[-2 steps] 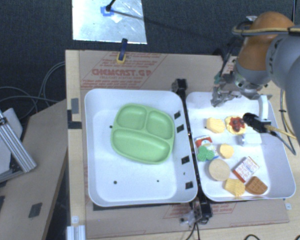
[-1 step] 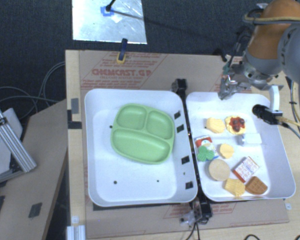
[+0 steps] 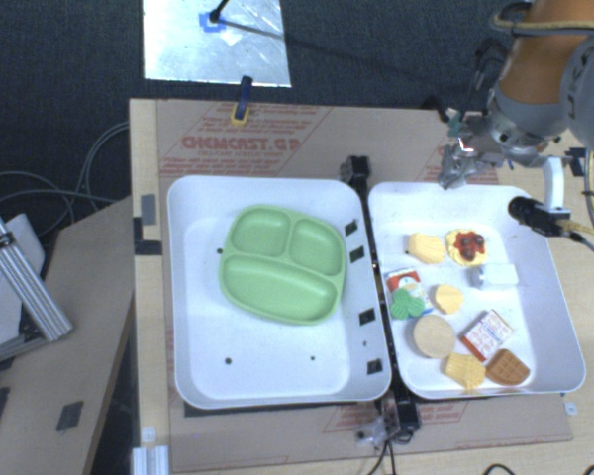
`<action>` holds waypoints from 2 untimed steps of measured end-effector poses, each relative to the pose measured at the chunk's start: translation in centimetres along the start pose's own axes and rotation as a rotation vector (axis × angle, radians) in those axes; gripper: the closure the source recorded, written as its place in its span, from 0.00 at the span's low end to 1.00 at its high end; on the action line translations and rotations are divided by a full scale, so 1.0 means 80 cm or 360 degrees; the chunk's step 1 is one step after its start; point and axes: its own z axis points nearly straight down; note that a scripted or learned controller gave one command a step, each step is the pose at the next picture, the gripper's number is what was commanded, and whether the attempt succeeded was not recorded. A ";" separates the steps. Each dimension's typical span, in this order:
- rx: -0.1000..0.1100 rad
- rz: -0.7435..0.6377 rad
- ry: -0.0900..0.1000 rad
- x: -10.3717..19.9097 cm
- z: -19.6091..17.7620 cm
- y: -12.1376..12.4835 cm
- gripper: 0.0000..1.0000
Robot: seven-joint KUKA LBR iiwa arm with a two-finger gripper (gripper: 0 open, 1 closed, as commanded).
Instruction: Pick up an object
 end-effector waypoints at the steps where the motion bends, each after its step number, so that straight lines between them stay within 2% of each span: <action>1: 0.0009 -0.0006 0.0002 0.068 0.000 -0.038 1.00; 2: 0.0008 -0.0007 0.0003 0.127 -0.006 -0.052 1.00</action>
